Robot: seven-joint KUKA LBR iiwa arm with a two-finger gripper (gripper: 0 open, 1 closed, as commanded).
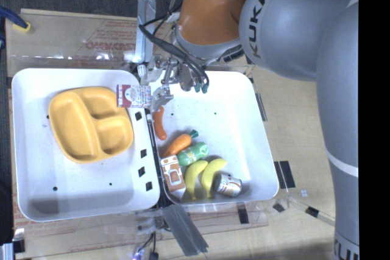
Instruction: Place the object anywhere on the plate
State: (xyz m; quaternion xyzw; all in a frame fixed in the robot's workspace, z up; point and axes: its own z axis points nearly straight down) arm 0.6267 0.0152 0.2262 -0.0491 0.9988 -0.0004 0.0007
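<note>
The grey arm [304,27] carries the word KUKA in dark letters on its rounded joint, next to the orange band [210,6]. Faint reddish print runs across the clear sheet [109,39] behind the bins, too pale to read.

Two white bins sit side by side. The left bin [36,192] holds one yellow plate [90,123] with three compartments, nothing lying in it. The right bin [244,112] holds the loose things: one small sausage [159,124] lying near the shared wall, one carrot [178,144] beside it, one green piece of toy produce [194,152] touching the carrot's leafy end, two bananas [204,176] close together, one small can [229,186] on its side just right of the bananas, and one small carton [172,173] with an orange-brown printed face against the shared wall; its print cannot be read.

The gripper [148,96] hangs over the rim between the two bins, just right of the plate's edge. A small red-and-white printed packet [126,95] sits at its tip, above the left bin and next to the plate; whether the fingers actually clamp it cannot be told, nor how wide they stand. Cables [183,70] loop around the wrist above.
</note>
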